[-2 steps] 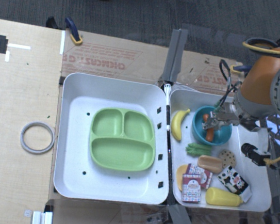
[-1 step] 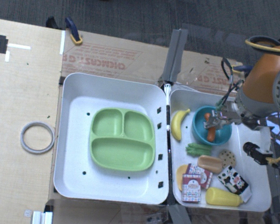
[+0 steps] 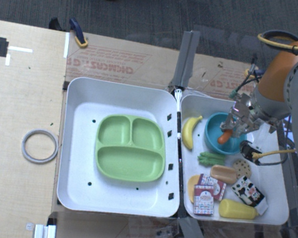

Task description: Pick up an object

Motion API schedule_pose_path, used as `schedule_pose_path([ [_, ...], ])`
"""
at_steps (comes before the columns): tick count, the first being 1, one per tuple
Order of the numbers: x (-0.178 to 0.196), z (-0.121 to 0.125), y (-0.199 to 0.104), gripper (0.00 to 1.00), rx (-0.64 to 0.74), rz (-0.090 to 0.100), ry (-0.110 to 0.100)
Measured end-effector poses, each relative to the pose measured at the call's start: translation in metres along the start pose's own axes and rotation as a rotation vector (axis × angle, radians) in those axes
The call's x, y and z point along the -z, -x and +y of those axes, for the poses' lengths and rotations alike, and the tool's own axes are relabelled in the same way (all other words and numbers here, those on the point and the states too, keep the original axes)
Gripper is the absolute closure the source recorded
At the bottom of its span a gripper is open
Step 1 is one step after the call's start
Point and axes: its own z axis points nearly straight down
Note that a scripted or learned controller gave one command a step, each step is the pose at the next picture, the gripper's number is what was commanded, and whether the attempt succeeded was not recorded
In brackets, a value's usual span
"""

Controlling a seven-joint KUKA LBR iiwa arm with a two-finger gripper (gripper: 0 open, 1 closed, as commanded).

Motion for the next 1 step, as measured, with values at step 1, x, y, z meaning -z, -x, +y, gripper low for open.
schedule_pose_path([
  [1, 0.0656, 0.0292, 0.0022, 1.00, 0.059, 0.000, 0.001],
])
